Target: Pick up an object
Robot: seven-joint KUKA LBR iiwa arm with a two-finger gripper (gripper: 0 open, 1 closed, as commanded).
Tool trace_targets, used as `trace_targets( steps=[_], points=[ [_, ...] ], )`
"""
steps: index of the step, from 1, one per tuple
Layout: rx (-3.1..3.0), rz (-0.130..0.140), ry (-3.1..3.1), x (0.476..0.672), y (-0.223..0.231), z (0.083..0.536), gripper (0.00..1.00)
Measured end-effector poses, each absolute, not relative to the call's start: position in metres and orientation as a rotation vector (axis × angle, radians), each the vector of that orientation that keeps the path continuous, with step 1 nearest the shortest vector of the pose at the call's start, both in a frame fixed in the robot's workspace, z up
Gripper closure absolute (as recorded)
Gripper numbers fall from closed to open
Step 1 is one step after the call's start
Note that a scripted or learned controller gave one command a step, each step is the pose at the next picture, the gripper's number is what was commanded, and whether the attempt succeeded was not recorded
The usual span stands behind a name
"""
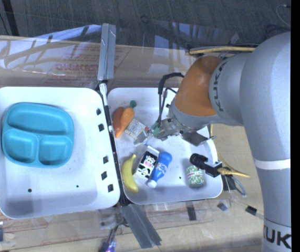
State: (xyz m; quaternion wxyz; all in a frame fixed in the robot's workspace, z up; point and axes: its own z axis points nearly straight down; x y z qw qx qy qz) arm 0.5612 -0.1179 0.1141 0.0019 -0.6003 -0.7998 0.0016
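Two white bins sit side by side on the counter (29, 56), seen from above. Left bin (13, 193) holds a blue tray (37, 133). Right bin (165, 193) holds a carrot (121, 118), banana (128, 175), blue bottle (160, 168) and small jar (195, 176). Arm's pincer (157, 130) hangs low near a clear wrapper (135, 130); whether it is wide or narrow cannot be told. A sound grasp probably means centring over one item, clear of its neighbours.

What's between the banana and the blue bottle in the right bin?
The black-and-white carton lies between the banana and the blue bottle, seen in the camera view.
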Motion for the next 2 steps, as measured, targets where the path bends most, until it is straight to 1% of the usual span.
trace_targets(
  steps=[1,2],
  points=[
    [-1.822,-0.003,-2.562,0.496,-0.148,0.094,0.00],
    [-2.197,0.001,-2.239,0.477,-0.143,0.091,0.00]
  ],
)
